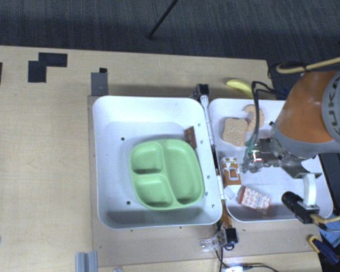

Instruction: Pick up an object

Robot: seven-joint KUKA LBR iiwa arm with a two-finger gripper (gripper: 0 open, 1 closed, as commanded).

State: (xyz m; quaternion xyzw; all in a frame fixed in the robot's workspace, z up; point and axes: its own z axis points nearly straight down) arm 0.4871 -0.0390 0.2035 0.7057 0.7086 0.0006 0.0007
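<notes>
My gripper (253,160) hangs low in the right bin (272,215), near its middle. Just left of it lies a small orange and white carton (231,170). A red and white patterned box (254,198) rests in front of it, near the bin's front wall. A tan bread slice (234,132) sits behind it at the back left, with a second pale bread-like piece (254,117) partly hidden by the arm. I see nothing held in the gripper.
The left bin (110,152) holds a green divided plate (166,173) and a small brown piece (189,135) against its right wall. A yellow banana (238,85) lies on the bench behind the right bin. The grey and orange arm (314,115) covers that bin's right side.
</notes>
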